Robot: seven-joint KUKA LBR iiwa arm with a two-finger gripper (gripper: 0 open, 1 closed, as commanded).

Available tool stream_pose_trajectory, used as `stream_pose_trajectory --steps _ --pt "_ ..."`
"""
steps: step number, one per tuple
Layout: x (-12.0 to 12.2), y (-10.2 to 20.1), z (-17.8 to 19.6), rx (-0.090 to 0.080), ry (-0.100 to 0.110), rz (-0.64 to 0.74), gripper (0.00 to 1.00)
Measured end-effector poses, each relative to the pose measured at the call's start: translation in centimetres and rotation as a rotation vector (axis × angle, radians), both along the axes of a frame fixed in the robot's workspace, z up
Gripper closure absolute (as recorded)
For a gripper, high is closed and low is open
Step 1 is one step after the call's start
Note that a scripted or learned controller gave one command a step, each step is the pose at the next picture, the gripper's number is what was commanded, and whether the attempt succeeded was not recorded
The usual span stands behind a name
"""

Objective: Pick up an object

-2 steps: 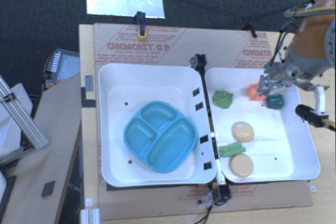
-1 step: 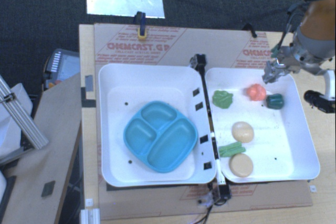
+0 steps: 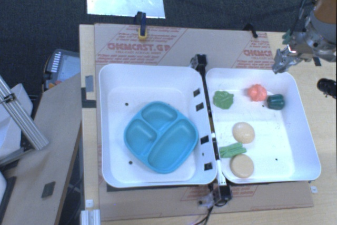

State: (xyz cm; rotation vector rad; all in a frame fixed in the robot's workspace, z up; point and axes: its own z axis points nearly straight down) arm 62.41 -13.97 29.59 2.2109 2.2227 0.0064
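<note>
Six objs in right bin (image 3: 303,113); gripper (image 3: 280,62), finger state indiscernible, above far-right corner. Approach step; next: descend onto red obj (image 3: 257,92) nearby.

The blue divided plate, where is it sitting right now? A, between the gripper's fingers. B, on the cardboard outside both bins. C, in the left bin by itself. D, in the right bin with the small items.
C: the blue divided plate lies flat inside the left bin, while the small items, such as the pink object, sit in the right bin.
</note>
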Motion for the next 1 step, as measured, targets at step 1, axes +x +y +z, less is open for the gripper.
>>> stream_pose_trajectory --steps 1 --pt "-0.36 4.37 -1.65 0.002 0.006 0.002 1.0"
